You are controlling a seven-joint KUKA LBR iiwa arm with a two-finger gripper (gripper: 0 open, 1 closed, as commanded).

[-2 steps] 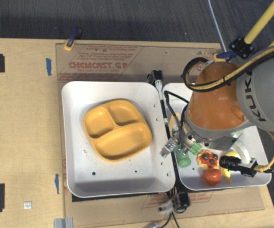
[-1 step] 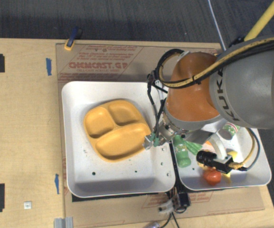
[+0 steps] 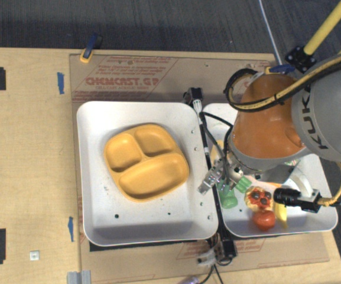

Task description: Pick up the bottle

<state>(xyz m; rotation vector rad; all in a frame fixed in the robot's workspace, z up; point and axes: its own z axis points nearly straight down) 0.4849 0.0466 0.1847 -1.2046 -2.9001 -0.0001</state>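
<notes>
I see two white bins (image 3: 93,158): one yellow divided plate (image 3: 146,161) in the left, one green bottle (image 3: 229,195) and one tomato (image 3: 265,219) in the right. My pincer (image 3: 217,179) hangs beside the bottle; whether it is clenched I cannot tell.

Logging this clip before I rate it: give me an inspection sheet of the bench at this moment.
Surface: two white bins, left bin and right bin, on cardboard sheet.
Job's things: green bottle lying in right bin near the divider.
Clutter: yellow divided plate in left bin; red tomato and small toys in right bin.
Grippers: gripper low beside the bottle.
Cables: black cable along the divider; yellow hose.
Surroundings: dark carpet.
</notes>
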